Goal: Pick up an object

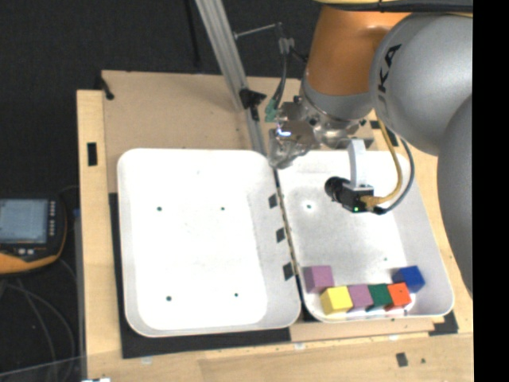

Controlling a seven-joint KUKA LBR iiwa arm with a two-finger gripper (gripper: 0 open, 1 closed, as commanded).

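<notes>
Well below the gripper (290, 146), toward the right bin's (413, 213) near edge, we see small blocks clustered; the purple block (319, 277) lies nearest. Gripper state: cannot tell.

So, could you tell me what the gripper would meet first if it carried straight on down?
Probably the bare floor of the right-hand shallow white bin near its back left corner; the gripper is well away from the coloured blocks, though depth is unclear.

Grey arm (421, 62) from right, pincer (288, 146) low.
</notes>
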